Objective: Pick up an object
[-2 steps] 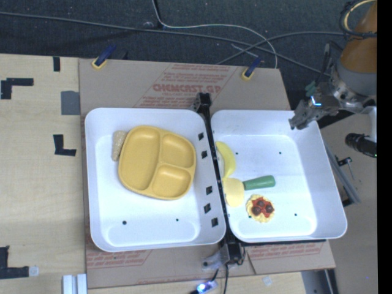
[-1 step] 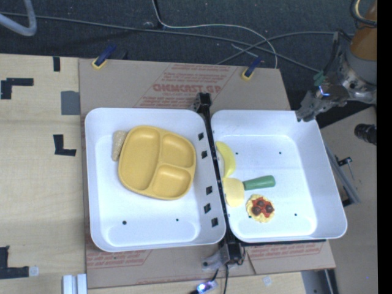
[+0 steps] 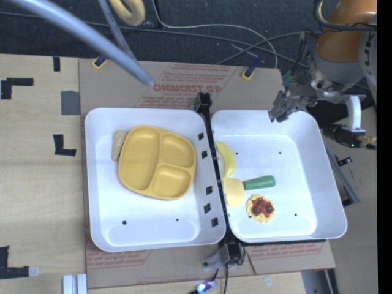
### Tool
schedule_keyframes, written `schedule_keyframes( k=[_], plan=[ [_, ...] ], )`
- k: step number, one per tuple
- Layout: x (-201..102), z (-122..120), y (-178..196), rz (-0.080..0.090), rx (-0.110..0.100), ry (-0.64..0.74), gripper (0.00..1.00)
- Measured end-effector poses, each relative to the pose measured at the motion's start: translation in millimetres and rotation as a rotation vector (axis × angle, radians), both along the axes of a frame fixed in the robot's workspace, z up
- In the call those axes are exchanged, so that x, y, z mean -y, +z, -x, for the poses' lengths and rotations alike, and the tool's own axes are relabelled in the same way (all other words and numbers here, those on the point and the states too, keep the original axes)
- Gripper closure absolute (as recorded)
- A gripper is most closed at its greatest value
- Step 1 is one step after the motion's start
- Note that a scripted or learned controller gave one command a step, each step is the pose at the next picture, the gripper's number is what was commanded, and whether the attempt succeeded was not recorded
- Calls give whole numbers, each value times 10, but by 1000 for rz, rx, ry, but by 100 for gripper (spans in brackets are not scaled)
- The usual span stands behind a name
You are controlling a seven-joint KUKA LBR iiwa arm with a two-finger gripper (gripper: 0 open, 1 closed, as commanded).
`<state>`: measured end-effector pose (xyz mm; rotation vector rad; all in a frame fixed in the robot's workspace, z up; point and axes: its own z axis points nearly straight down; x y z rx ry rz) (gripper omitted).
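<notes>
The object most likely to be picked, I'd guess, is one of the small things in the right bin (image 3: 306, 164): a little pizza-like toy (image 3: 260, 208) nearest the front, a green-handled piece with a yellow end (image 3: 248, 185) just behind it, and a pale yellow piece (image 3: 223, 155) against the dividing wall. All three crowd the bin's left side, close to one another, so fingers coming down on one could nudge its neighbour or jam against the wall. The pizza toy looks flat, and flat things tend to slip out of a pinch.

In the left bin (image 3: 98, 182) sits a yellow divided tray (image 3: 156, 162) with a tan sponge-like block (image 3: 117, 144) tucked under its left edge; the tray looks too wide for a two-finger grasp.

Farther back, the gripper (image 3: 280, 112) hangs over the right bin's far rim, well apart from every item. It carries nothing, but I can't tell whether its fingers are spread or closed. From there, a straight descent would meet rim or bare floor.
</notes>
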<state>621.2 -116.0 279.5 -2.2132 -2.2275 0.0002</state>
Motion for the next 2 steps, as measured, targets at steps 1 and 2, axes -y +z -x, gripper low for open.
schedule_keyframes(
  k=[1, 2],
  plan=[
    [-495, -68, 8, 0, 1, -1, 100],
    [-951, -87, -26, 1, 0, -1, 100]
  ],
)
